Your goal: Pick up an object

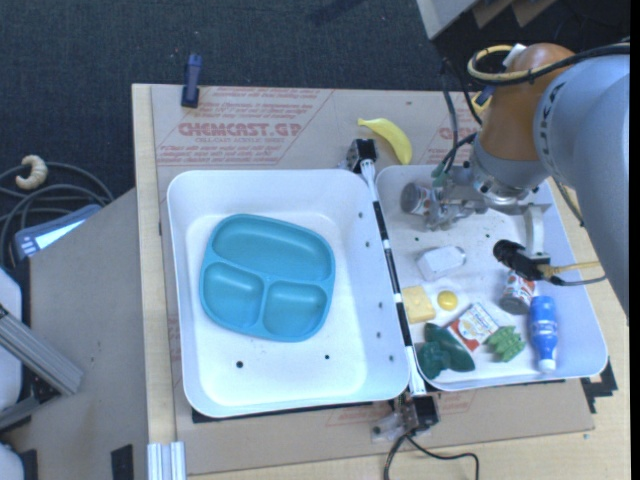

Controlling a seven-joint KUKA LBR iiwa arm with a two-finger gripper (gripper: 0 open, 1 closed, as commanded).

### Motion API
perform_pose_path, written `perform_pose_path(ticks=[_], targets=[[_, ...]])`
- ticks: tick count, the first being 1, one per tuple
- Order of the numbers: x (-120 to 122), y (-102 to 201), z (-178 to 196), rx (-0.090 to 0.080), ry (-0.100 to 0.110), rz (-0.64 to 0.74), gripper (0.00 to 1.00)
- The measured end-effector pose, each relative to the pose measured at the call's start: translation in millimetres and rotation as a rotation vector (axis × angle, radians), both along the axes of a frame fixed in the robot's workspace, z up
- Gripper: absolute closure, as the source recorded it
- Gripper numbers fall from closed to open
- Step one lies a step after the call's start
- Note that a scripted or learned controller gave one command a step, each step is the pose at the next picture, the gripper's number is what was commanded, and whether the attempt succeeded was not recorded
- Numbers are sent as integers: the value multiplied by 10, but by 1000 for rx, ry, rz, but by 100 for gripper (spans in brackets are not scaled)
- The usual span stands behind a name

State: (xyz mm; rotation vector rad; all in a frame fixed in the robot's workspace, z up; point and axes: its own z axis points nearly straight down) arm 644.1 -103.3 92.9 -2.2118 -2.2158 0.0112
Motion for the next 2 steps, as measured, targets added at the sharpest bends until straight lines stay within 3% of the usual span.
perform_pose_path(ticks=[1, 2], targets=[[0, 0, -1, 0, 0, 0, 0], [118, 101, -148, 6, 42, 4, 0]])
